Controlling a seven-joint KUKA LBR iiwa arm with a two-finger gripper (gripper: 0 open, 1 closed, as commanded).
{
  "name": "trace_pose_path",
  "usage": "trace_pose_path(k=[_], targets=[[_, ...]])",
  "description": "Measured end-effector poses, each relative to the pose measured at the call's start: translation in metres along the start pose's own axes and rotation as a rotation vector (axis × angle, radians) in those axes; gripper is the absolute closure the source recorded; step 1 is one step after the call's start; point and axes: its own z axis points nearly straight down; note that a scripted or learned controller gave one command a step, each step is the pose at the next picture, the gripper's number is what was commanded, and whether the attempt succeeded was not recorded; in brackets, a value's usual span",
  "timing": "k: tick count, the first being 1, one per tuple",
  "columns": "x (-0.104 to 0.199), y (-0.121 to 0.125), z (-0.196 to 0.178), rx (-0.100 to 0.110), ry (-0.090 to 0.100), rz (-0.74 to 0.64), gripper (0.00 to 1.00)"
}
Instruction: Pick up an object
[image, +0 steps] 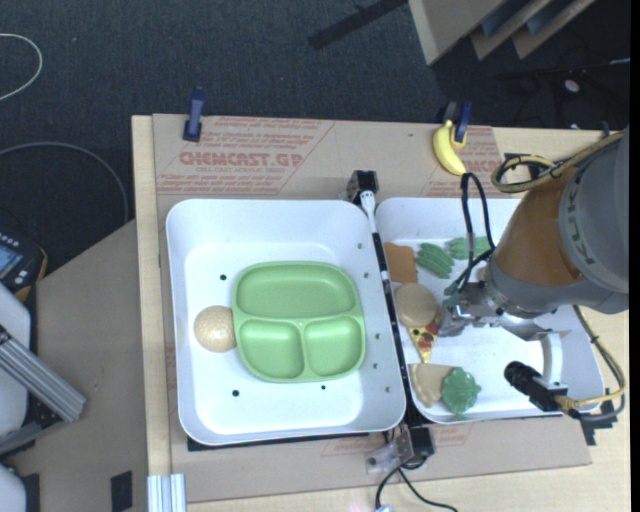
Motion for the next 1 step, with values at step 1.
trace_pose_path(k=[1], targets=[[0.0017,-0.0246,-0.0007,0.001,0.001,0.001,1.00]])
